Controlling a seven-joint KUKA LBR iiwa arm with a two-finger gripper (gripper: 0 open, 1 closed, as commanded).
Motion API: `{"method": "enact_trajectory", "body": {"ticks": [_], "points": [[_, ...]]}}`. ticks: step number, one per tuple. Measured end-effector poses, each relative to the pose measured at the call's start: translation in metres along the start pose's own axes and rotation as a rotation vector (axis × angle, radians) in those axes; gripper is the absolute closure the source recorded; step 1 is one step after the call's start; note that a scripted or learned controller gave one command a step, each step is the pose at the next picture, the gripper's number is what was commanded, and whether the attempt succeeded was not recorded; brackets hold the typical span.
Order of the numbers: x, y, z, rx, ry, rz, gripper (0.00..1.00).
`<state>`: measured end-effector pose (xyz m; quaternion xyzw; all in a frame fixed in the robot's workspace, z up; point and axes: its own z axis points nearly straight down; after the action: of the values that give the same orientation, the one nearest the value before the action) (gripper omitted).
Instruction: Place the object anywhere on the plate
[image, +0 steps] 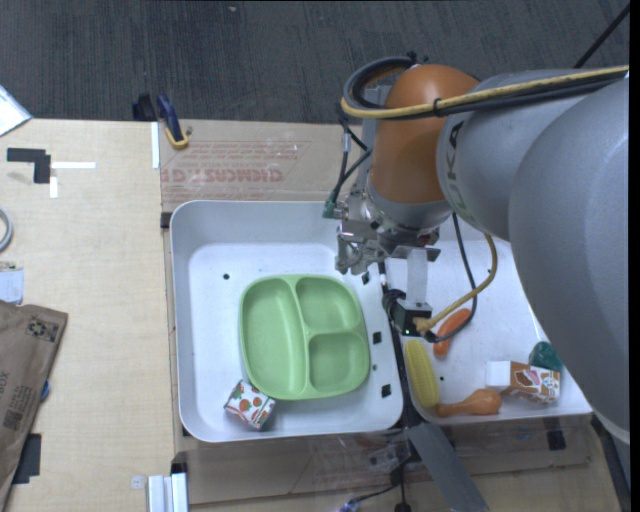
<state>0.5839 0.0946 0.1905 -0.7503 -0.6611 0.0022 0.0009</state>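
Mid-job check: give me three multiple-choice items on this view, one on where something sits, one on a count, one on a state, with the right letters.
1. Where is the small printed carton with orange fruit pictures?
A. in the left white bin, at the near-left corner of the green divided plastic plate
B. on the plate
C. in the right white bin

2. How many compartments does the plate have?
A. two
B. three
C. five

3. What is the plate's state?
A. upside down
B. stacked on another plate
C. right side up with bare compartments

Answers:
1 A, the carton lies beside the plate's corner in the left bin.
2 B, one long section and two smaller ones show.
3 C, the hollows face up and only green shows.
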Motion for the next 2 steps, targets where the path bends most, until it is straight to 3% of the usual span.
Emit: {"method": "enact_trajectory", "body": {"ticks": [1,2], "points": [[0.043,-0.046,0.037,0.0,0.0,-0.174,1.0],[0.011,-0.083,0.036,0.0,0.0,-0.363,1.0]]}}
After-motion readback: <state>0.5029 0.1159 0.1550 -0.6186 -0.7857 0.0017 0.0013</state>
